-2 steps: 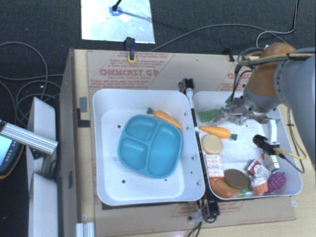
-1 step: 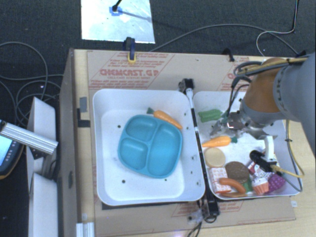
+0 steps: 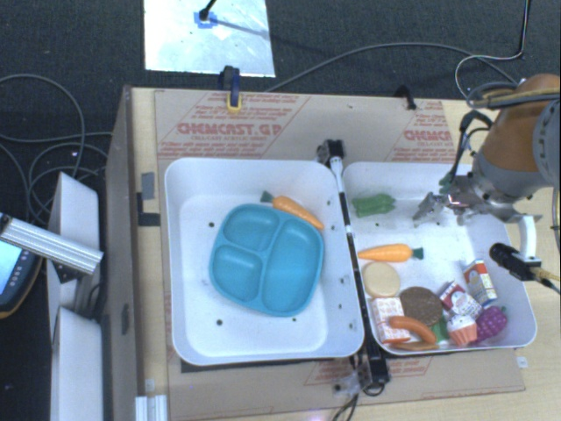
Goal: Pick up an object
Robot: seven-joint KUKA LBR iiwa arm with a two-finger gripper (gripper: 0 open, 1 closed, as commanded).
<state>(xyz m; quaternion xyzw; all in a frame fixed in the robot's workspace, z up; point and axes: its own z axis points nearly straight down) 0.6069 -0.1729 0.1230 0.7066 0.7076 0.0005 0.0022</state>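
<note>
My gripper (image 3: 429, 210) hangs over the far part of the right bin (image 3: 526, 310), its metal fingers spread with nothing between them. A green toy vegetable (image 3: 373, 204) lies just to its left. Nearer the front lies an orange carrot (image 3: 386, 253). Below that sit a pale round cookie (image 3: 381, 279), a brown patty (image 3: 421, 305), a hot dog (image 3: 410, 329), a cupcake (image 3: 462, 329), purple grapes (image 3: 492, 321) and a small red and white carton (image 3: 479, 281).
The left bin (image 3: 188, 235) holds a blue divided plate (image 3: 266, 258) with a second carrot (image 3: 296, 210) at its far edge. A black clamp (image 3: 331, 152) sits where the bins meet. Cables run over the bench behind.
</note>
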